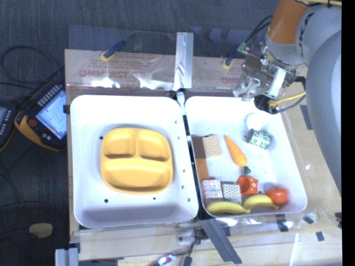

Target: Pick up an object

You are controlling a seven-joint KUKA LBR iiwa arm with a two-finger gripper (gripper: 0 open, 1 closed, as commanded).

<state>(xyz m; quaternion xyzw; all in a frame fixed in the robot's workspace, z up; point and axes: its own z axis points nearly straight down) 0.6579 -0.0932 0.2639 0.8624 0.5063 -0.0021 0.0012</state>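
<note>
Carrot [236, 151] lies loose mid-bin, so you can reach it; gripper [256, 91] hovers above, grip state unclear

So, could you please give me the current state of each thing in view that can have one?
gripper: raised over the right bin's far rim, nothing seen held.
yellow tray: lying flat in the left bin, compartments up.
carrot: lying loose in the right bin.
small can: on its side.
bananas: lying against the right bin's near wall.
tomato: at rest beside the bananas.
</note>
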